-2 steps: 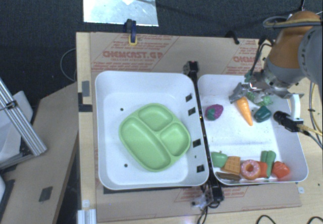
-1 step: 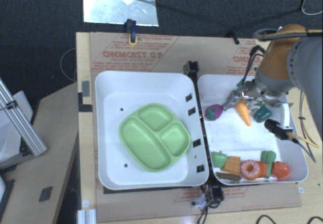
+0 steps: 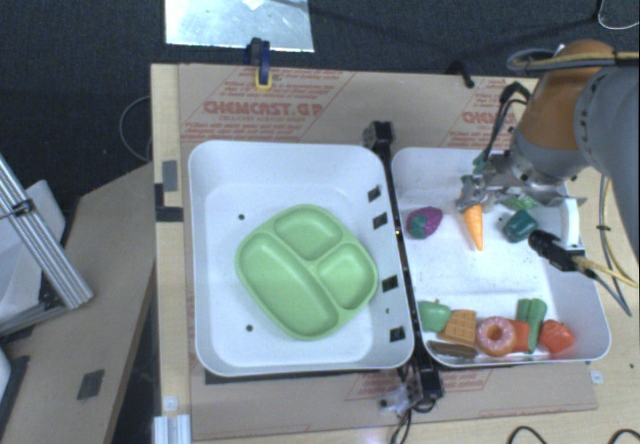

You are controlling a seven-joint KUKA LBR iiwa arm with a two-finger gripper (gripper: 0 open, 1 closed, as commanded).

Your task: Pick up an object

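Observation:
My gripper (image 3: 479, 195) hangs low over the far part of the right bin (image 3: 500, 277), reaching in from the right. Directly below its tip lies an orange toy carrot (image 3: 474, 228), point toward the camera; its wide end meets the gripper tip. A purple toy with a green top (image 3: 424, 222) lies to the carrot's left. A teal toy (image 3: 519, 225) sits to its right, partly under the wrist. Along the bin's near wall lie a green piece (image 3: 434, 314), a waffle (image 3: 461, 326), a pink donut (image 3: 496, 335), a green pepper (image 3: 531, 312) and a red-orange piece (image 3: 557, 336).
The left bin (image 3: 230, 192) holds a light green divided plate (image 3: 305, 272). A black divider with clips (image 3: 392, 232) runs between the bins. Cables (image 3: 600, 267) trail along the right bin's right wall. The grey arm with its orange band (image 3: 560, 122) fills the upper right.

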